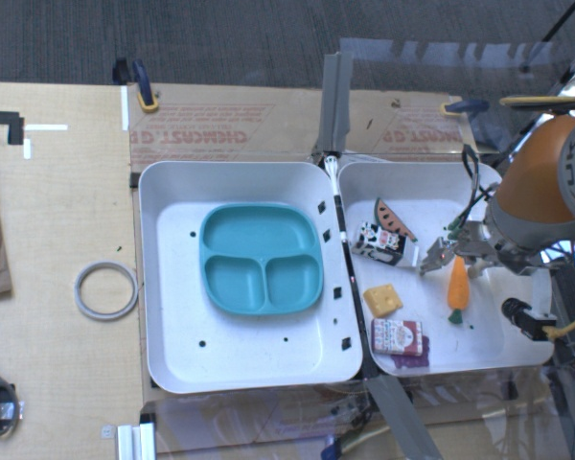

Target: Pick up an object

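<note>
The end effector (pixel 441 257) is being seen just left of the carrot (pixel 457 286) in the right bin (pixel 479 353); whether it is spread or pinching cannot be told. The arm (pixel 541 175) is being cropped. Reversed cardboard lettering (pixel 203 134) is being shown beyond the carrot, unreadable.

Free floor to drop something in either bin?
Left bin: bare white border all around the teal divided plate, widest along the near wall. Right bin: crowded in the middle, with the watermelon slice, cow toy, cracker, pink packet, carrot and the gripper. Free patch: near right corner, past the carrot.
</note>
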Controlling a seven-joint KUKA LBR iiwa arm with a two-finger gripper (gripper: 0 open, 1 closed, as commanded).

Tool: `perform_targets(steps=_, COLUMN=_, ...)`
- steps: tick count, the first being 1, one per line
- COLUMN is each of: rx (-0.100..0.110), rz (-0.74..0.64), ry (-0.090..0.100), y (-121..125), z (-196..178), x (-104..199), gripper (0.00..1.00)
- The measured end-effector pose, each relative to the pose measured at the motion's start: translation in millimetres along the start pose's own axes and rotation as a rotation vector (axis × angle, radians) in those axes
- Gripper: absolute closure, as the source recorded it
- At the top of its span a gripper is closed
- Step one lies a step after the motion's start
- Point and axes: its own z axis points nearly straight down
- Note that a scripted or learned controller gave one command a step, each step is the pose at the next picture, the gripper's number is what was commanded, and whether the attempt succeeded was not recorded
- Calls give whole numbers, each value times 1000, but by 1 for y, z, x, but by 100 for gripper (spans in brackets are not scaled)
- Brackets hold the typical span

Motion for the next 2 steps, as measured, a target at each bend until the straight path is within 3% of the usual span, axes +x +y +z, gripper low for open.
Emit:
perform_targets(steps=1, rx=1, rz=5, ry=0, y=-1, z=-8, x=-2, gripper=100)
perform_targets(steps=2, rx=-1, rz=-97, ry=-1, y=-23, z=-102, x=-31, gripper=100)
